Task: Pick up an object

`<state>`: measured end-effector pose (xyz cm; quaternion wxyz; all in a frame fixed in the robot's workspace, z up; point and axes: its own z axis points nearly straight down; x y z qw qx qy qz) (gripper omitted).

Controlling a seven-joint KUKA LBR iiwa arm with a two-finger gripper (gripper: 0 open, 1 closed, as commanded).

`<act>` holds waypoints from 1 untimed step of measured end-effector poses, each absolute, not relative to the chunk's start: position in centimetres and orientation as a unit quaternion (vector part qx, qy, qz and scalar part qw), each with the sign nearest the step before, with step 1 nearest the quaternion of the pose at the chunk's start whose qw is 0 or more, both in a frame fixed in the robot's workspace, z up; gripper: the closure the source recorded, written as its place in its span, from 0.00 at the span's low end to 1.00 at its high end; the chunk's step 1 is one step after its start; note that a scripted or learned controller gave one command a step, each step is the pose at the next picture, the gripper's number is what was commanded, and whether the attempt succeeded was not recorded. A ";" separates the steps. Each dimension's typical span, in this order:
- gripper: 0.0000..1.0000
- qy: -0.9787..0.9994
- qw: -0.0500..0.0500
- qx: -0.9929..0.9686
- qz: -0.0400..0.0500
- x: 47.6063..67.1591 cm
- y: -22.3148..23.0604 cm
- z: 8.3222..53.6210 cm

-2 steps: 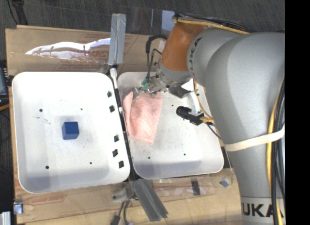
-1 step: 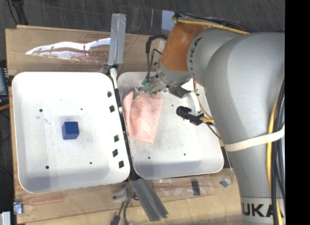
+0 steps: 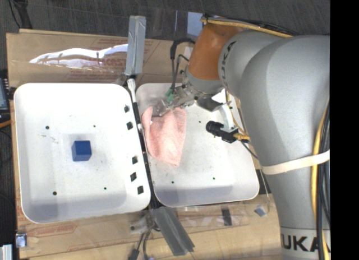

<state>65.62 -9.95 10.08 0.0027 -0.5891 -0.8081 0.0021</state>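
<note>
**Pink cloth pinched in the right bin**

The gripper point(image 3: 166, 105) pinches the far edge of a soft, crumpled pink cloth point(image 3: 166, 134), which drapes limply against the right bin's point(image 3: 235, 186) left wall. A small hard-edged blue cube point(image 3: 82, 150) sits in the smooth white left bin point(image 3: 33, 197).

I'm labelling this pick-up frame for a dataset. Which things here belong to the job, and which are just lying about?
Belong to the job:
- gripper, at the top edge of the pink cloth
- pink cloth, in the right bin

Just lying about:
- blue cube, alone in the left bin
- cardboard sheet under the bins
</note>
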 end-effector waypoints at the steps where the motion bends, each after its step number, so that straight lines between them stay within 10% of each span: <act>1: 1.00 -0.757 0.000 -0.653 0.001 65.7 -8.1 23.4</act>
